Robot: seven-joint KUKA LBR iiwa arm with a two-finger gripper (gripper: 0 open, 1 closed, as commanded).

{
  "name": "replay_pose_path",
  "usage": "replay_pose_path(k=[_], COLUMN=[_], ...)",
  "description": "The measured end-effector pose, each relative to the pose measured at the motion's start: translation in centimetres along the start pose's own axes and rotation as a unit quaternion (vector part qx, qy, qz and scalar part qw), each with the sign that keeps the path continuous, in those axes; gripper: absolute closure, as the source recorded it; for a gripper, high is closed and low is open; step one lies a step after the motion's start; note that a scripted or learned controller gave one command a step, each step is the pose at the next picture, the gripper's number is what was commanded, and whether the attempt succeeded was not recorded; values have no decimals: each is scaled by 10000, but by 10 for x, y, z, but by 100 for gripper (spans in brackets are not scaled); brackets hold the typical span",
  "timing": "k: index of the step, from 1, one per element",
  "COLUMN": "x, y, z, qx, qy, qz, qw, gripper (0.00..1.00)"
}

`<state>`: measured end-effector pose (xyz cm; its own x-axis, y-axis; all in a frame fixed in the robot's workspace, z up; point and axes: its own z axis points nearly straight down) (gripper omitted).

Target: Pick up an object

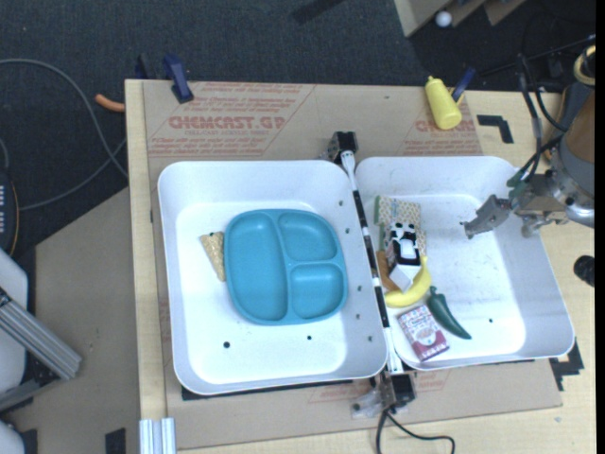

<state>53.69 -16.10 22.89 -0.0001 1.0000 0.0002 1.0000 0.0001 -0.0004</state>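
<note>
The fingers (pixel 484 218) hang over the right bin (pixel 529 282), whether apart or together I cannot tell; banana (pixel 408 294) and green pepper (pixel 446 314) lie left below them

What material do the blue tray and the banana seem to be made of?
Blue tray: probably molded plastic, judging by its even color, rounded compartments and smooth, softly matte surface. Banana: possibly a plastic toy, since its yellow looks uniform and slightly glossy, but it is too small to be sure.
</note>
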Motion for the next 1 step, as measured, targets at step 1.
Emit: replay_pose_path(k=[1], x=[23], y=[-7], z=[50], qx=[8], qy=[4], qz=[-2], qw=[10000], gripper=[0])
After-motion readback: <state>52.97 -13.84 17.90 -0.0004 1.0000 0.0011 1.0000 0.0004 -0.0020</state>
